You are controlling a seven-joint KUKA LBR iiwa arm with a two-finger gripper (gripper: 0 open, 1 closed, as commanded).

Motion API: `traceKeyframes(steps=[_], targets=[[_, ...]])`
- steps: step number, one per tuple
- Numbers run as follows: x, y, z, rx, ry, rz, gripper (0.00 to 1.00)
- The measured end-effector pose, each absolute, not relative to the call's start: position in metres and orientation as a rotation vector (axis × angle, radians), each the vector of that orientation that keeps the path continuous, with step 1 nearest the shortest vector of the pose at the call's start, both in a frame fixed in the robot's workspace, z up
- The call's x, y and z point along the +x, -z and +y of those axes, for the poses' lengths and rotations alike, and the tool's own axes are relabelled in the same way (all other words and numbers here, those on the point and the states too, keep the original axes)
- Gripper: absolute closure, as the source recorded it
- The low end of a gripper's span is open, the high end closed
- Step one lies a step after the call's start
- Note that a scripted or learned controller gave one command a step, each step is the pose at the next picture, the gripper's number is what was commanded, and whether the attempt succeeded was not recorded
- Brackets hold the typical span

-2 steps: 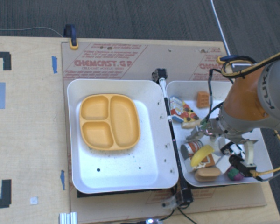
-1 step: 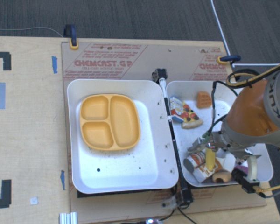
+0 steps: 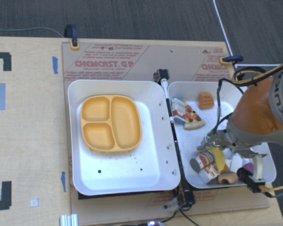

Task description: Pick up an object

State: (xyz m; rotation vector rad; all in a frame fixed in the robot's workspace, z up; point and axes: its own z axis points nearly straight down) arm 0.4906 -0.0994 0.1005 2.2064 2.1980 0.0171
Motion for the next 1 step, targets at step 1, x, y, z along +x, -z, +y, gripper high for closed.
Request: traceKeyframes(steps=[1], targets=[[0.5465, -0.1849, -0.0337, 2.220, -0.002, 2.223, 1.00]])
